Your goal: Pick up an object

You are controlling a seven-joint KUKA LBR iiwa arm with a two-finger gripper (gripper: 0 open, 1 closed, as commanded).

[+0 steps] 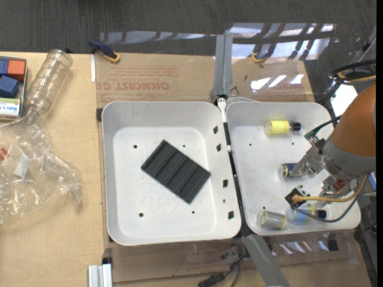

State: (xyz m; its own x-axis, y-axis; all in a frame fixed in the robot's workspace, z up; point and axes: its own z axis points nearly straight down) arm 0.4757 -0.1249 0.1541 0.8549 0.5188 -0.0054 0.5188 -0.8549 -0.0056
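Observation:
A dark grey ribbed slab point(175, 171) lies at a slant in the middle of the left bin point(119, 118). In the right bin point(251, 115), a yellow cylinder with a black tip point(281, 126) lies near the far wall. A small clear vial with a pale cap point(272, 220) lies by the near wall, and a small bluish item point(301, 215) sits just right of it. My gripper point(295, 171) is low over the right bin's floor, right of centre, between the yellow cylinder and the vial. I see nothing held in it.
On the bench left of the bins lie a clear plastic bottle point(46, 79), crumpled clear wrap point(33, 166) and a box of coloured blocks point(12, 82). Brown cardboard point(155, 79) lies behind the bins. The arm's orange band point(359, 124) overhangs the right bin's right side.

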